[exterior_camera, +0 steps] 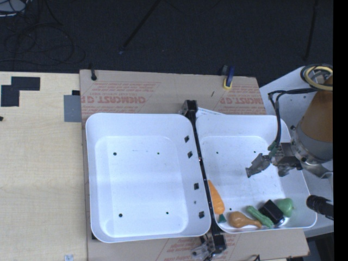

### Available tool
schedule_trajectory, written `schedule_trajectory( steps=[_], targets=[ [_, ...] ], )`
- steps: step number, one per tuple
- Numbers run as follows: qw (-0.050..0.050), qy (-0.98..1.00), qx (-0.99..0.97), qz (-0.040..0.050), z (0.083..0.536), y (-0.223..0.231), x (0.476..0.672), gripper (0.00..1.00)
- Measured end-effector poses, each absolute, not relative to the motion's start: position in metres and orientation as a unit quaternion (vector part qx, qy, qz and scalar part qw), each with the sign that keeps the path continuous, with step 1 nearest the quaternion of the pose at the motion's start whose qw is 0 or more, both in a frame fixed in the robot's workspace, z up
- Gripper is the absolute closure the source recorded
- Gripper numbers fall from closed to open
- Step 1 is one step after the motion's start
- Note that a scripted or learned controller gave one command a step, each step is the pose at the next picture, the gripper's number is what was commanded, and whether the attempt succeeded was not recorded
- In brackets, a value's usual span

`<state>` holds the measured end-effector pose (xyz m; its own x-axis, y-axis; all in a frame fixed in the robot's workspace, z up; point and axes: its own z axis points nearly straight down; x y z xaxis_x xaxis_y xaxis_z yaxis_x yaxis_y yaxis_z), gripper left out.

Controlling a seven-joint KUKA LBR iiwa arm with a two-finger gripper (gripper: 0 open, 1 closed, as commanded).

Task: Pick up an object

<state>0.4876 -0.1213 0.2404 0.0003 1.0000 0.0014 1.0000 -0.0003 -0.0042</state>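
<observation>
My gripper (269,168) hangs over the right bin (234,145), near its right side, with the fingers (254,169) spread apart and nothing between them. Along the bin's front edge lie several small objects. An orange carrot-like piece (216,197) rests against the left wall. A tan gourd-shaped piece (242,219) sits at the front. A long green piece (259,216), a black block (271,211) and a rounded green piece (284,205) cluster at the front right corner, just below the gripper.
The left bin (141,178) sits beside the right one, with a black divider rail (198,167) between them. Both stand on a cardboard sheet (163,94). The arm's orange band (321,118) rises at the right edge.
</observation>
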Motion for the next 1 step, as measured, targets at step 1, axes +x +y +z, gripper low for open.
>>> schedule_trajectory(
  steps=[1],
  targets=[
    [-0.007,-0.709,-0.705,-0.0053,0.5053,-0.0688,0.5564,0.0]
  ],
)
